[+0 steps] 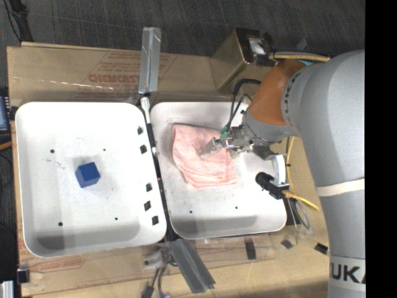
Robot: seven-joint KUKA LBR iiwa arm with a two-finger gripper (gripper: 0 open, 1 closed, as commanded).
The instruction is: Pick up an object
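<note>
Pink cloth lies crumpled in the right bin, and the gripper is down on its right side.
Its fingers look pinched on a raised fold of the cloth. A blue cube sits well apart in the left bin. The grey arm reaches in from the right.

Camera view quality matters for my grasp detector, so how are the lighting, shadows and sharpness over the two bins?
Camera view: even, bright light, the white left bin close to washed out; soft grey shadows along both bins' near walls; the blue cube and pink cloth read clearly; the hand over the cloth looks slightly blurred, so its fine parts are hard to make out.
</note>
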